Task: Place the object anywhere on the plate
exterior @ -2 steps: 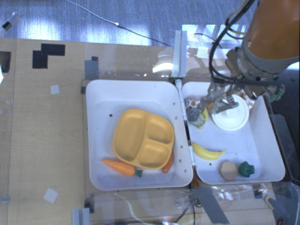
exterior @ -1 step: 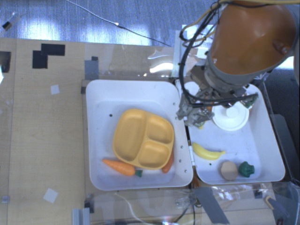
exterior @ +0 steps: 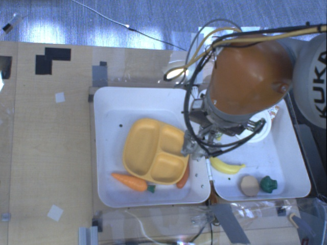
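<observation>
The arm hangs low over the seam between the two bins, its gripper [exterior: 191, 148] at the right edge of the yellow plate [exterior: 153, 149]. The wrist and cables hide the tips, so I cannot tell how the jaws stand, nor whether anything is between them. Which object the task means is not plain either; judging by where the gripper is, it may be the small orange-red piece [exterior: 183, 178] touching the plate's lower right rim, though that is a guess.

If nothing is held, this is the pick step: the next move calls for closing on one object, lifting clear of the rim, and setting it down in one of the plate's compartments.

The left bin [exterior: 110, 137] holds the plate, which looks bare, a carrot [exterior: 130, 182] just beside its lower edge, and the orange-red piece. The right bin [exterior: 291, 152] holds a banana [exterior: 226, 165], a tan round piece [exterior: 249, 186] and a green broccoli-like piece [exterior: 269, 184], these two touching or nearly so.
</observation>
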